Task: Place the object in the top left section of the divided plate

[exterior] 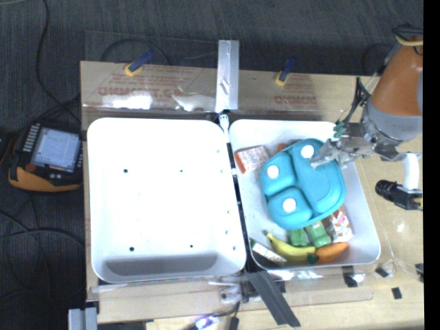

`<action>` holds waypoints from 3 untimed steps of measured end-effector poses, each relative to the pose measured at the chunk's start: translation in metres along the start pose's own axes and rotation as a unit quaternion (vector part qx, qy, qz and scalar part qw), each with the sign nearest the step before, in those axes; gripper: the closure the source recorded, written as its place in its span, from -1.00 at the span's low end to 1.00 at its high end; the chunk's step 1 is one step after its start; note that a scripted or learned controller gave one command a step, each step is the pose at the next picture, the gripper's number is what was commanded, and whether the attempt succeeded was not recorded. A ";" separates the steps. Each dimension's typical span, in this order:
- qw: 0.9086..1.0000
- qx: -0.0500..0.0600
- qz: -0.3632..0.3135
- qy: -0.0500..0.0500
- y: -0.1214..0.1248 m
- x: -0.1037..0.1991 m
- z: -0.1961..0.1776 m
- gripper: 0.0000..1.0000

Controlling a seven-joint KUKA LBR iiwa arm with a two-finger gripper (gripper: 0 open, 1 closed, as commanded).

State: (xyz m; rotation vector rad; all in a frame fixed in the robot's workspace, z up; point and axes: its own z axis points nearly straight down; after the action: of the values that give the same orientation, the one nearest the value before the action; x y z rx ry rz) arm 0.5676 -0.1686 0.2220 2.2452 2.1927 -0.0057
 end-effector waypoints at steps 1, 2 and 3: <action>0.995 -0.031 0.092 -0.006 -0.045 -0.022 0.079 1.00; 0.981 -0.027 0.190 0.000 -0.036 -0.012 0.096 1.00; 0.999 0.001 0.053 0.000 0.038 0.041 0.066 1.00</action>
State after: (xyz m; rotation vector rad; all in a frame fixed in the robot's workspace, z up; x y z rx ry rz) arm 0.6065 -0.1286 0.1553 2.3599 2.0701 -0.0081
